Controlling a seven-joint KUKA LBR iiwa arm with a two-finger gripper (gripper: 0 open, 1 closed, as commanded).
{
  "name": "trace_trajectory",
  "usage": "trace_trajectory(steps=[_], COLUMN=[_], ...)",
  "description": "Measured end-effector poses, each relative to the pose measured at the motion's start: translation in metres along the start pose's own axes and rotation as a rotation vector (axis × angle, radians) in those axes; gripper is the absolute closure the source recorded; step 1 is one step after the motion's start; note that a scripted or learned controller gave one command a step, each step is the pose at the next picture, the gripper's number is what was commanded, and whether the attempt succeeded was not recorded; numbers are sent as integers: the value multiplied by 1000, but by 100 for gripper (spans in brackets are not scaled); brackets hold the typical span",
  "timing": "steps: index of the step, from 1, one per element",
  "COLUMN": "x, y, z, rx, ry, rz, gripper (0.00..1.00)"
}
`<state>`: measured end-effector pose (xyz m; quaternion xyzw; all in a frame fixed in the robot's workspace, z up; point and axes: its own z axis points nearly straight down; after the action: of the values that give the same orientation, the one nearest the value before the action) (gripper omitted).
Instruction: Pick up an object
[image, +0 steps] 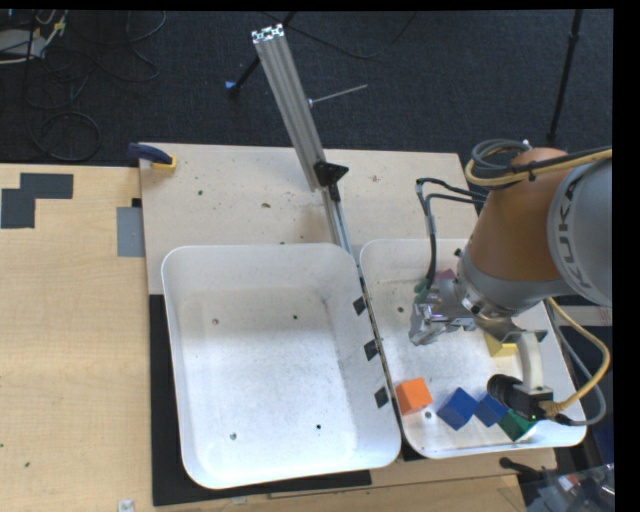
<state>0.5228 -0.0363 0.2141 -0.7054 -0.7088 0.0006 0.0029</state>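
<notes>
The gripper (428, 322) hangs over the upper middle of the right bin (385, 262), its metal fingers (420, 331) pointing down and toward the divider between the two bins. From this slanted view it is not possible to tell whether they are spread or pressed together; nothing shows between them, so they appear to hold nothing.

The relation that matters is this: every loose object lies on the near side of the fingers, toward the front edge of the bin. The orange block (412, 395) is the closest, almost straight below the fingers in the picture and just beside the divider. The blue block (459, 408) sits a little further toward the front and right, with a second blue block (491, 409) just beside it and a green block (518, 427) near the front right corner. A yellow block (501, 345) peeks out from under the wrist, to the right of the fingers, partly hidden by the arm.

Since the orange block stands apart from the others, with bare bin floor around it, it looks like the easiest target; the fingers would need to travel forward along the divider and then descend. The left bin (190, 270) lies well apart across the divider on the bench (230, 190).
</notes>
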Motion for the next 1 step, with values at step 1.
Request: trace_trajectory(steps=[1], x=[55], y=[8], z=[6], rx=[-1], ry=[-1], rz=[0], gripper=[100])
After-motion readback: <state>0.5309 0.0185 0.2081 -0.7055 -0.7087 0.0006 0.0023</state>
